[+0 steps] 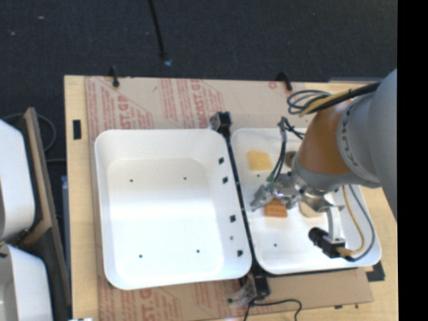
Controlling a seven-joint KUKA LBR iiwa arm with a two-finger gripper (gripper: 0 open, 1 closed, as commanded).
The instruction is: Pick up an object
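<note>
My gripper (269,196) hangs low in the right bin (287,263), near its left wall. An orange block (275,210) lies on the bin floor right under the gripper's tip and touches it or nearly does. A pale yellow block (259,160) rests farther back in the same bin, clear of the gripper. A tan object (308,210) peeks out from beneath the wrist, mostly hidden. The arm's orange band (322,146) and grey body cover the bin's right half.
The left bin (101,154) stands beside the right one, sharing a black divider edge (233,179). Both rest on a printed cardboard sheet (154,102). Cables (354,226) loop off the wrist over the right bin's front corner.
</note>
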